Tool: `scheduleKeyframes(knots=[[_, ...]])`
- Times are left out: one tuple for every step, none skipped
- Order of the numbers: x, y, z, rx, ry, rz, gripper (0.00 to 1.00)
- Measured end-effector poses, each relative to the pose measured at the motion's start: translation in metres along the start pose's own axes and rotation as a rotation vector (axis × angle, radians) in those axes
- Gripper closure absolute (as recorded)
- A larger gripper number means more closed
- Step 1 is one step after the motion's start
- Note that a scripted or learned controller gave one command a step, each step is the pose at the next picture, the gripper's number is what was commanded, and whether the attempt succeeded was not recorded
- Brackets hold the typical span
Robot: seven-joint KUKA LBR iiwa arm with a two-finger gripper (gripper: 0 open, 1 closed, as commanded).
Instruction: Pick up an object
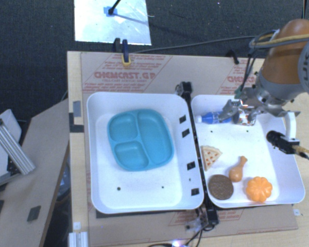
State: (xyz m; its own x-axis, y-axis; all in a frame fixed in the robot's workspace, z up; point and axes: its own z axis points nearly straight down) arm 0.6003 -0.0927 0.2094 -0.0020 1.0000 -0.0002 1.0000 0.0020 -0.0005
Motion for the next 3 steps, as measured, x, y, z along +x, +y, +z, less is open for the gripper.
scheduleKeyframes(knots=[[0.002, 0.005, 0.061, 0.001, 0.000, 0.001, 0.00], [-0.002, 0.002, 0.104, 0.002, 0.001, 0.001, 0.00], [-0.002, 0.004, 0.091, -0.004, 0.000, 0.001, 1.00]])
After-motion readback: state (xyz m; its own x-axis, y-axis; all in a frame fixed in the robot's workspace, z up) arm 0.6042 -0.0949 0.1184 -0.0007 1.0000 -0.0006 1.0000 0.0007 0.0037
